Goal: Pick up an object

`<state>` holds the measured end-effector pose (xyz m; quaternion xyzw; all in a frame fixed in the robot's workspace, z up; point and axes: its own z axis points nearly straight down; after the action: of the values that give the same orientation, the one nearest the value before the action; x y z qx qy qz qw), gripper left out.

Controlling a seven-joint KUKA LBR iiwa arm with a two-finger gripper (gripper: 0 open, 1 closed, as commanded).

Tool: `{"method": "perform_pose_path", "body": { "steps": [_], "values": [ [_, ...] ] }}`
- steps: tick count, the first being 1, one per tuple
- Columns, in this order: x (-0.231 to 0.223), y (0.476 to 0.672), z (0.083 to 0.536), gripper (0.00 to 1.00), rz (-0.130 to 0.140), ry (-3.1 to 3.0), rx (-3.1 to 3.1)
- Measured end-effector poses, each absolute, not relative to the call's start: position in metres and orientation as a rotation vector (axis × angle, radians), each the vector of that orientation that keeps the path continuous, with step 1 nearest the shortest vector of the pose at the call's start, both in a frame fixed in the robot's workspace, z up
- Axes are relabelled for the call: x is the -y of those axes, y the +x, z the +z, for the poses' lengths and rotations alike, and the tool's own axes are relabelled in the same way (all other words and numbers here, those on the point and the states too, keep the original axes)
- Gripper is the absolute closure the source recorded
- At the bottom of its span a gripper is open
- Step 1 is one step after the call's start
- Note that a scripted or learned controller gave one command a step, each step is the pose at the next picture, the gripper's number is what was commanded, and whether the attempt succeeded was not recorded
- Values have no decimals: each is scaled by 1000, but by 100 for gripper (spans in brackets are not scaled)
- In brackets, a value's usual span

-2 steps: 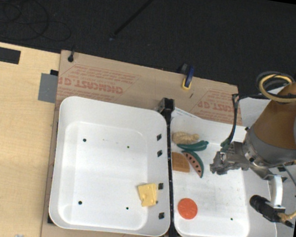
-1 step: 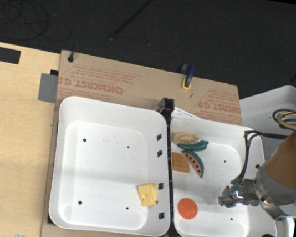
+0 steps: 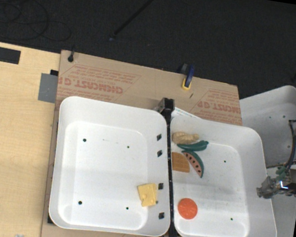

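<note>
Faintly, red mirrored lettering shows on the cardboard (image 3: pixel 141 90), too reversed to read surely. Right bin (image 3: pixel 253 161) holds an orange disc (image 3: pixel 188 209), a watermelon slice (image 3: pixel 195 163). Gripper (image 3: pixel 271 189) outside its rim; grip state unclear.

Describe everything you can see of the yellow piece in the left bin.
The yellow piece is a small, blocky, pale yellow chunk, matte like foam or cheese, with uneven edges. It lies flat and slightly rotated on the floor of the left bin, near that bin's lower right corner, close to the black divider but apparently apart from it. Nothing else touches it.
</note>
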<state>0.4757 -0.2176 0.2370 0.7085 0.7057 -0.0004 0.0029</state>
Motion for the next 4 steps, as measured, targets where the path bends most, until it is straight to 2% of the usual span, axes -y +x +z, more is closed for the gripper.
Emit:
{"method": "perform_pose_path", "body": {
  "steps": [1, 2, 3, 4],
  "values": [
    [145, 476, 204, 100, -1, 2221, -2233],
    [206, 476, 247, 100, -2, 2223, -2217],
    [131, 476, 226, 100, -1, 2219, -2232],
    [218, 478, 244, 100, -5, 2226, -2213]
  ]
}}
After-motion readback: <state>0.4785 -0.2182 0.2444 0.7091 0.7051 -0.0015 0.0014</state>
